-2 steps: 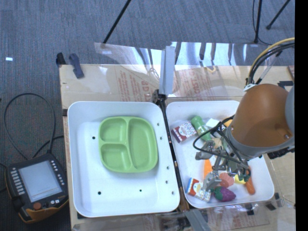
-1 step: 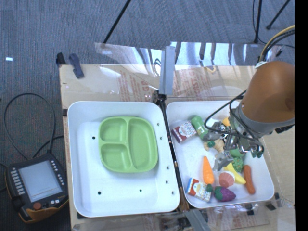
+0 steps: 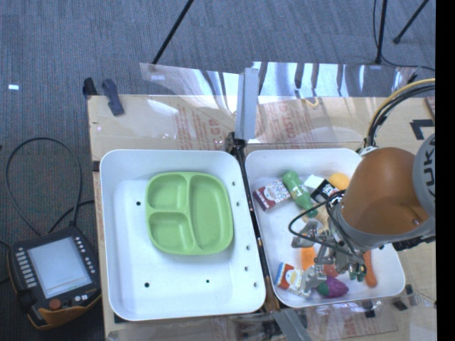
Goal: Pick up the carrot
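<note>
Carrot (image 3: pixel 307 258) lies upright in our view, just left of the end effector (image 3: pixel 333 256) over the right bin (image 3: pixel 393 281); grip state we cannot tell.

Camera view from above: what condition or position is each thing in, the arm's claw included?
Two-finger gripper: low in the right bin, among the toys; grip unclear.
Orange carrot: lying in the right white bin, beside the gripper.
Green bottle: lying on its side.
Green three-compartment plastic plate: flat in the left white bin, nothing on it.
Purple toy: resting near the right bin's front edge.
</note>
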Controlling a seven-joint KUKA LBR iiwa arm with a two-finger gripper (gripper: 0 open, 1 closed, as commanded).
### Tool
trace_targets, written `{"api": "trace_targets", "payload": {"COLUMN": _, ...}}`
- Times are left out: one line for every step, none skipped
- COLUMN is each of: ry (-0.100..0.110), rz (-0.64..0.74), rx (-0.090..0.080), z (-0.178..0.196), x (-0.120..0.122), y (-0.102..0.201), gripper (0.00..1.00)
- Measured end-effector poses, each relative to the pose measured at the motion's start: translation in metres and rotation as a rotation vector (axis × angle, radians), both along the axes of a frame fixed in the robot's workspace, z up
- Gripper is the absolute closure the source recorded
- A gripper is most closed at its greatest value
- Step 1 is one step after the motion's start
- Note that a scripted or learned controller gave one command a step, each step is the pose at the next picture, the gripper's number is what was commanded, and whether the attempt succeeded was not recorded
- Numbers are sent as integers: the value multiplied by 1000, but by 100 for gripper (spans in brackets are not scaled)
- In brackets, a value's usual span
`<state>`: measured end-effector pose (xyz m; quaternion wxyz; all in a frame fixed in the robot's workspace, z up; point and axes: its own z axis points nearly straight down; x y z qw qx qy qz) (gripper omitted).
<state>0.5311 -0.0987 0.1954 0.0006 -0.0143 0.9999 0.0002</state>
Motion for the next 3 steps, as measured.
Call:
{"api": "trace_targets", "payload": {"ry": 13, "rz": -168, "rx": 2, "z": -75, "x": -59, "y": 11, "gripper": 0}}
{"api": "trace_targets", "payload": {"ry": -8, "rz": 21, "rx": -1, "z": -74, "x": 46, "y": -11, "gripper": 0}}
{"api": "trace_targets", "payload": {"ry": -8, "rz": 133, "rx": -1, "z": -104, "x": -54, "y": -5, "gripper": 0}}
